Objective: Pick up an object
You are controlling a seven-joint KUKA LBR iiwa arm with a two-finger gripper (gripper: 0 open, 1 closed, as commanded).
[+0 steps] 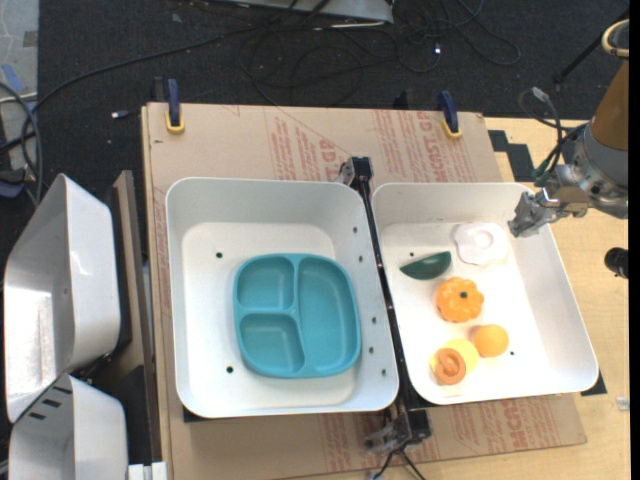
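Hovering (grip state unclear), the claw (527, 215) sits just right of the white lid (479, 244).

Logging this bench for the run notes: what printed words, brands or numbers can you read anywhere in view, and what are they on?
Red lettering on the brown board under the bins: printed in repeating lines, reversed and at a slant, too blurred to quote.
Teal divided tray in the left bin: no marking seen.
White lid, orange pumpkin and other pieces in the right bin: no text seen.
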